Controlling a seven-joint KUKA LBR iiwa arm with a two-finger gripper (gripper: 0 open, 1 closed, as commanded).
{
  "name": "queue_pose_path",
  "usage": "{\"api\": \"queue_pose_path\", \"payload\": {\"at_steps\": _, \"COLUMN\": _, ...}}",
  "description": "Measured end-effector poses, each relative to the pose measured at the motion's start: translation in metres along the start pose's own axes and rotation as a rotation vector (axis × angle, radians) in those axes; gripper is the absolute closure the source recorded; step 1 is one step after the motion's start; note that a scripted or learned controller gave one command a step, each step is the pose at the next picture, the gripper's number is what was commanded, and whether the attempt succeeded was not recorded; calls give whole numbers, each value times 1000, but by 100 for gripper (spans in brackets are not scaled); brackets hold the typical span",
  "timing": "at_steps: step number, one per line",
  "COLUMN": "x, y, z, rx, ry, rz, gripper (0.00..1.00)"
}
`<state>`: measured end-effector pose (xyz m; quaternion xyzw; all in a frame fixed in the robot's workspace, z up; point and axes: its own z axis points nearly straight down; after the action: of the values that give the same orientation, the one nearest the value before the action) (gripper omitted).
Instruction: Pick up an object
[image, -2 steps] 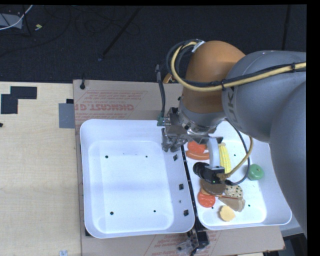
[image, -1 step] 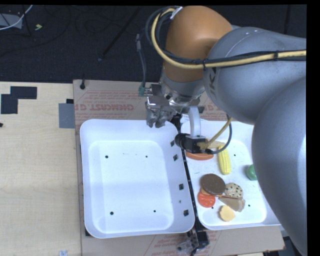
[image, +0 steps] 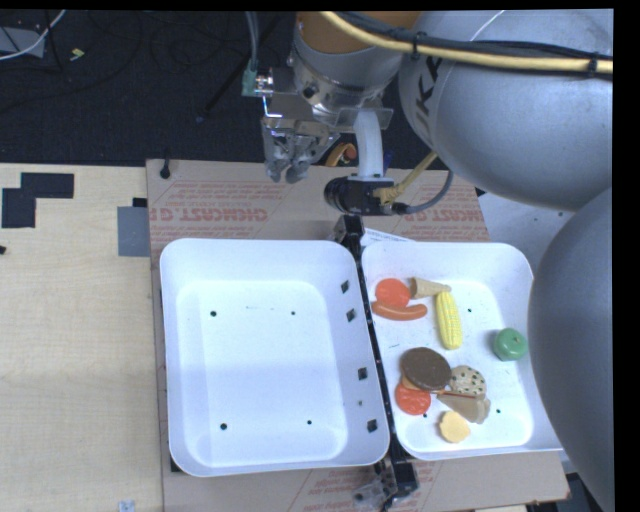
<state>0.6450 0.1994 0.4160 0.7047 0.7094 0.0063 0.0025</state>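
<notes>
My gripper (image: 289, 162) hangs high over the cardboard behind the left bin (image: 185, 300), far from every object, and I see nothing in it. The right bin (image: 510, 262) holds the toy food. A red tomato (image: 392, 292), an orange sausage (image: 400, 313), a cone (image: 428, 287) and a yellow corn cob (image: 449, 320) lie at its far side. A green round piece (image: 510, 344) sits alone at the right. Nearer the front are a brown patty (image: 427, 368), a speckled cookie (image: 468, 380), a red disc (image: 411, 400), a tan wedge (image: 466, 406) and a yellow piece (image: 454, 428).
Both bins rest on a cardboard sheet (image: 220, 205) with a black divider strip (image: 362, 340) between them. The arm's grey body (image: 520, 100) looms over the right bin's far and right sides. Pale bench top (image: 70, 330) lies to the left.
</notes>
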Motion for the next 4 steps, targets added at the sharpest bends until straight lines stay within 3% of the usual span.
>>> {"api": "queue_pose_path", "payload": {"at_steps": 1, "x": 47, "y": 0, "z": -82, "rx": 7, "ry": -2, "rz": 1, "gripper": 100}}
{"api": "queue_pose_path", "payload": {"at_steps": 2, "x": 44, "y": -5, "z": 102, "rx": 33, "ry": -13, "rz": 6, "gripper": 100}}
{"api": "queue_pose_path", "payload": {"at_steps": 3, "x": 44, "y": -1, "z": 17, "rx": 9, "ry": -4, "rz": 3, "gripper": 100}}
{"api": "queue_pose_path", "payload": {"at_steps": 4, "x": 46, "y": 0, "z": -93, "rx": 5, "ry": -2, "rz": 0, "gripper": 100}}
